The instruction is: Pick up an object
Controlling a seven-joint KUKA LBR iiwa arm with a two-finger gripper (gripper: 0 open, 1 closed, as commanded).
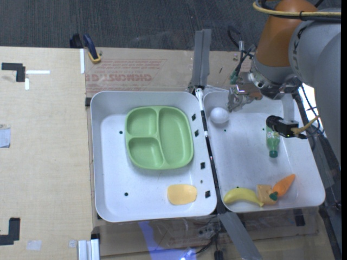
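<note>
In the right bin (244, 156), a white ball (219, 115) rests in the far left corner. My gripper (236, 101) hangs just to the right of the ball and slightly behind it, above the bin's far edge, with nothing visibly held. A small green bottle (272, 143) with a dark cap lies near the right wall. A banana (242, 196), a tan piece (264, 193) and an orange carrot (284, 185) are grouped along the near edge.
The left bin (103, 161) holds a green divided plate (159, 137) and a flat yellow piece (181, 194) near its front. A raised divider (205, 140) with black clips separates the bins. The arm's orange band (282, 23) looms over the right bin's far right corner.
</note>
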